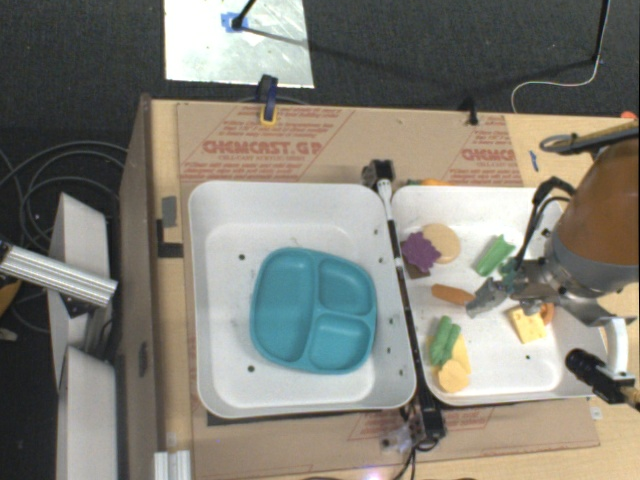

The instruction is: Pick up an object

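The right bin holds several toy foods: a purple grape bunch against a tan round piece, a green piece, an orange sausage-like piece, a green vegetable above a yellow-orange round piece, and a yellow cheese wedge. My gripper hangs low over the middle of this bin, just right of the orange piece and left of the cheese wedge. The arm's grey and orange body covers the bin's right side.
The left bin holds a teal divided plate. A black divider clamp sits between the bins at the back. Cardboard lies under both bins. Cables and a metal rail lie off to the left of the bench.
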`<state>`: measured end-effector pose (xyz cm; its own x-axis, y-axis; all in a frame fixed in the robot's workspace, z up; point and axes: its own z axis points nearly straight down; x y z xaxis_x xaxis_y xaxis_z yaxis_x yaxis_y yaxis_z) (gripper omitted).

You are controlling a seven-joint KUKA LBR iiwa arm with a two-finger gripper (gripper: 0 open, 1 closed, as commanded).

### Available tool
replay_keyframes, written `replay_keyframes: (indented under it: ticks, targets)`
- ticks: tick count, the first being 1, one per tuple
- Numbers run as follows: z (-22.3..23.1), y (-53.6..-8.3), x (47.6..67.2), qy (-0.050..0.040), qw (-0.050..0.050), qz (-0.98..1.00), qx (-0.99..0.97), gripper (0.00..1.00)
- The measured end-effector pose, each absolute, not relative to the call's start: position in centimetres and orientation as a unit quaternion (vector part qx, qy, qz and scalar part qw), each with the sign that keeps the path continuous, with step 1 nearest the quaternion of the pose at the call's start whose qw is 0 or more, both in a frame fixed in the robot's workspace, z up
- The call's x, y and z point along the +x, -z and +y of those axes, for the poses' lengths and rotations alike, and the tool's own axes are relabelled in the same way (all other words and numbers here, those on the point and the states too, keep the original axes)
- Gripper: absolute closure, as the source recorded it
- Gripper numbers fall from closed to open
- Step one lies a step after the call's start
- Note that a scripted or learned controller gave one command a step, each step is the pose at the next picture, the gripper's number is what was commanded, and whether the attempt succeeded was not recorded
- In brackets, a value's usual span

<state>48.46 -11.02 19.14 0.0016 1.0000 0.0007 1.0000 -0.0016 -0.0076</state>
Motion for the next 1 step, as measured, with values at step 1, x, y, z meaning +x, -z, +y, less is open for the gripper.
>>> replay_keyframes:
  ticks: [1]
  targets:
    - [-9.98, -7.95, 49.47, 0.0003, 0.000, -0.708, -0.706, 0.00]
